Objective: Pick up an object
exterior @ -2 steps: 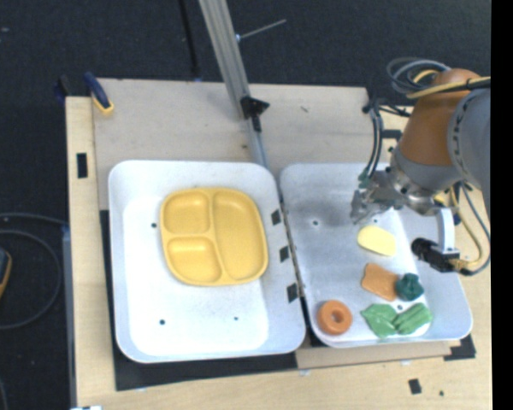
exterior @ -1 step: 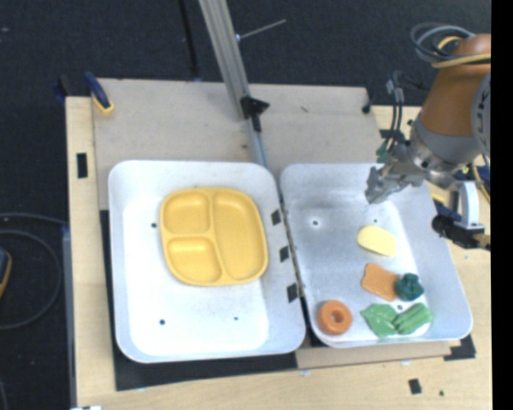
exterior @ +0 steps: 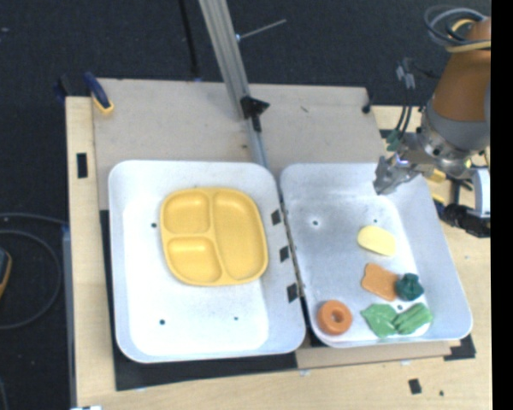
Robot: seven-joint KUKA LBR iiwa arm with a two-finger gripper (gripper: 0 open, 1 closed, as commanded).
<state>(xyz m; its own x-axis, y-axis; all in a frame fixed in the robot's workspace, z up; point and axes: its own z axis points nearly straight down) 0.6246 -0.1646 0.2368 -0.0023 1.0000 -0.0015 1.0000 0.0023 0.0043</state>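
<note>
You've got the gripper (exterior: 387, 180) hanging over the far right corner of the right bin (exterior: 342, 203), nothing between its fingers, and you can't tell how far apart they are; it reads as 1 grey blur at this angle. It sits well apart from the objects, likely a hover before a descent.

All 5 candidates crowd the near right part of that bin: a pale yellow wedge-like piece (exterior: 376, 241), an orange block (exterior: 379, 281) below it, a dark green lump (exterior: 409, 287) touching the block's right side, a light green leafy piece (exterior: 397, 319) at the near rim, an orange ring (exterior: 333, 317) left of it. The yellow piece stands alone and nearest the gripper, so it's probably your easiest pick; the others are packed close.

Left bin (exterior: 137, 331) holds 1 yellow divided plate (exterior: 214, 235) with 3 compartments, lying flat in the middle.

The arm (exterior: 462, 92) is cut off at the frame's right, and the green pieces are too small to identify for sure.
</note>
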